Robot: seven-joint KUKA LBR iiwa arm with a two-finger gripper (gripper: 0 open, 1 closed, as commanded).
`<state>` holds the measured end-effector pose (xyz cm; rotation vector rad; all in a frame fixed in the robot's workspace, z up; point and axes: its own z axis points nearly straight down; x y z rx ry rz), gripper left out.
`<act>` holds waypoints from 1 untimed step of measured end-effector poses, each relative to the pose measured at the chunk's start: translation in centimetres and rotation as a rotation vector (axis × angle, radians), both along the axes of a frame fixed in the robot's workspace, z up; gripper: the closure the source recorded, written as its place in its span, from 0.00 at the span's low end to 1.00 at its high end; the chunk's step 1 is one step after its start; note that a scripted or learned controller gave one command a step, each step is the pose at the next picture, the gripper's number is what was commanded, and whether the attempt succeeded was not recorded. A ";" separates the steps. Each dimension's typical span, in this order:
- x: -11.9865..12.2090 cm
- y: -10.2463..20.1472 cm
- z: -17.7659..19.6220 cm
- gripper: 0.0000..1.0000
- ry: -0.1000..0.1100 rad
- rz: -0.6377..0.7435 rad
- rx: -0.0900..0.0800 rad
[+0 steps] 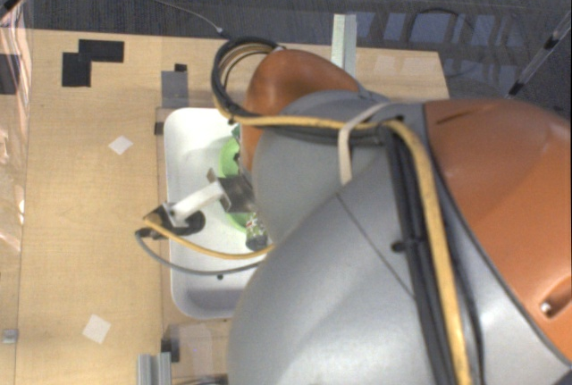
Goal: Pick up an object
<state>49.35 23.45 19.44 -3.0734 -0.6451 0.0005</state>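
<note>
Camera view: big grey arm with orange band fills the right and centre, reaching down over the shallow white plastic bin that sits on the pale wooden surface. Pincer is low inside the bin, a dark metal block with a white bracket and a yellow cable looping off to its left. Can't tell whether it is released or clenched; the arm body hides most of it. Bright green object, shape unclear, shows in patches just beside and under the pincer, lying in the bin's right part, likely the pick target. Cannot tell if they touch. Progress, as a judgement: reach and descent look done, grasp unconfirmed, lift not yet done since the green object sits at bin-floor level. Left: close, raise, verify hold.
</note>
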 end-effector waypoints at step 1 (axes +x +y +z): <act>-0.6 0.0 0.1 1.00 -0.001 -0.210 0.001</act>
